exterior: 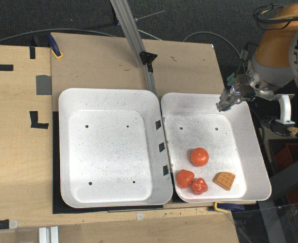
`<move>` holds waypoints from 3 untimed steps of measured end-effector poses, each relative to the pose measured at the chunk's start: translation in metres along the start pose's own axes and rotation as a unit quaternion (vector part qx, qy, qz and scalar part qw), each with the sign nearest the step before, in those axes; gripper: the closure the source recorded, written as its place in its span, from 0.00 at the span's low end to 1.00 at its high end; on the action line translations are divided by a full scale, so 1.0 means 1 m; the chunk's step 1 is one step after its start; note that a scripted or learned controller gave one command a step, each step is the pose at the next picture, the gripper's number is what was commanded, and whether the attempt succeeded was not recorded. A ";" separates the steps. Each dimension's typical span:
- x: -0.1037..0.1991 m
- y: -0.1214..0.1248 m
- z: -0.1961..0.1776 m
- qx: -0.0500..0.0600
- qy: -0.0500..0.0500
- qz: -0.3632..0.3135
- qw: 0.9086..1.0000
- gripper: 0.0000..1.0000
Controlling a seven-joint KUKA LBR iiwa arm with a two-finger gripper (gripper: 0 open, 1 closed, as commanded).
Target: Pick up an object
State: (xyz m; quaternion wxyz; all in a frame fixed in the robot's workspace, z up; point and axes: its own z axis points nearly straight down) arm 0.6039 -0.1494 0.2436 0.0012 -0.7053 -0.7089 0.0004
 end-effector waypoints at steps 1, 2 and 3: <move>0.056 0.004 0.010 0.000 0.000 -0.001 1.000 1.00; 0.117 -0.003 0.003 0.000 0.001 -0.001 1.000 1.00; 0.178 -0.017 0.008 0.001 0.000 -0.001 1.000 1.00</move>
